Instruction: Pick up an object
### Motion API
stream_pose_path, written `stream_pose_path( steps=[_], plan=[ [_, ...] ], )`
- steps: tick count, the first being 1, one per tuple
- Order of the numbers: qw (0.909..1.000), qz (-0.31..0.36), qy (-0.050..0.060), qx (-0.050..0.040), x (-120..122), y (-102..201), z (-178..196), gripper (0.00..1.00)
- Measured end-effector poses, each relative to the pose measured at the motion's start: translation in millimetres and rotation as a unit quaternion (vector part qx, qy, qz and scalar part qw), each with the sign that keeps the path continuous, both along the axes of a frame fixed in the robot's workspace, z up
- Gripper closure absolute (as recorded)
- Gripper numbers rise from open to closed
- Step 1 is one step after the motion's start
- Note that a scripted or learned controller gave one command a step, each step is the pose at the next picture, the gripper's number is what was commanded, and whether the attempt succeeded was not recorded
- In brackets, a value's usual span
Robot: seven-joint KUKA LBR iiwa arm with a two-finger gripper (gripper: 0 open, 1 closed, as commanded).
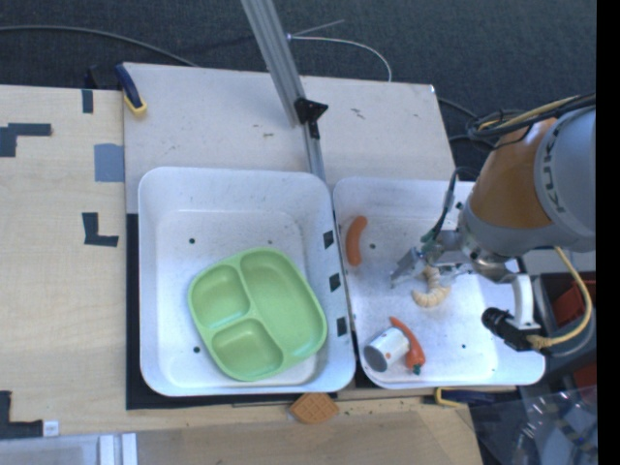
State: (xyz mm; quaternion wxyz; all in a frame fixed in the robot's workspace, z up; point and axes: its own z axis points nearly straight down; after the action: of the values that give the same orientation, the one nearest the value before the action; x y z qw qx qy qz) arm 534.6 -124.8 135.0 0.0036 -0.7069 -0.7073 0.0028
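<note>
Low over the right bin (465,352), my gripper (415,264) hangs with fingers spread and holding nothing, just beside the pale curled shrimp-like piece (430,296), so closing could catch it.

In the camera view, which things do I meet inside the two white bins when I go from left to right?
Green divided tray in the left bin → orange sausage-shaped piece in the right bin → white cup on its side → gripper.
</note>
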Motion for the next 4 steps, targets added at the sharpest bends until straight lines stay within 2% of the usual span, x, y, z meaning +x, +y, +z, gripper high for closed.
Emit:
stream_pose_path(
  steps=[1,2,4],
  plan=[
    [1.0000,0.000,-0.005,-0.0013,0.6,0.1,-46.3,0.00],
    [1.0000,0.001,-0.004,-0.0002,0.4,0.9,-35.2,1.00],
    [1.0000,0.000,-0.006,-0.0011,-15.3,-1.4,74.8,1.00]
  ],
)
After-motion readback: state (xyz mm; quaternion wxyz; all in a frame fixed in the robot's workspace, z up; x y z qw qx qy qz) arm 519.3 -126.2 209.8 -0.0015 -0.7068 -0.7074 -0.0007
